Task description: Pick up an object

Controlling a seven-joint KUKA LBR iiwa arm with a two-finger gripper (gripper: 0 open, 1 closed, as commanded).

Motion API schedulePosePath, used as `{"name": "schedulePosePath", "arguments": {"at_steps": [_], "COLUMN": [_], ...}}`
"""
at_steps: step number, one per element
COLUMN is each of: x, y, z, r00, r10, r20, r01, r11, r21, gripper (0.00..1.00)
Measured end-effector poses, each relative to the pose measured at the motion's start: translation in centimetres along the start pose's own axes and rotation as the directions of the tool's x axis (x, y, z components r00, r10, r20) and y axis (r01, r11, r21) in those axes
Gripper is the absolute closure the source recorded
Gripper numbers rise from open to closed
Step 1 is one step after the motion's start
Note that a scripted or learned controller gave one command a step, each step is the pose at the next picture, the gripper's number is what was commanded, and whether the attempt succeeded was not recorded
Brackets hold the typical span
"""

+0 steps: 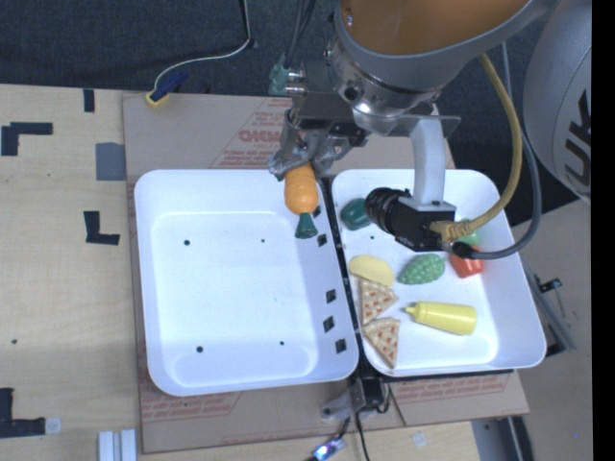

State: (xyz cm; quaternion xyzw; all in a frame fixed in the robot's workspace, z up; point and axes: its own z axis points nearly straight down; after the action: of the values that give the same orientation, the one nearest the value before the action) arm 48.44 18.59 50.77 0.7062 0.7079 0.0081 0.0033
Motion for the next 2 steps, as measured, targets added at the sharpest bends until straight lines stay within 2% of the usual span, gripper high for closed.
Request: {"name": "schedulePosePath", "arguments": {"at_steps": [1, 2], "x": [-3.9, 4.0], "y": [5.0, -0.2], "z": [-2.8, 6.7], "r00": [1.0, 1.0], "r10": [0.005, -0.009], "r20": [0.008, 0.01], "r01": [-0.005, 0.008], "r11": [1.0, 1.0], "r21": [0.012, 0.029], "gripper": [1.0, 1.0]}}
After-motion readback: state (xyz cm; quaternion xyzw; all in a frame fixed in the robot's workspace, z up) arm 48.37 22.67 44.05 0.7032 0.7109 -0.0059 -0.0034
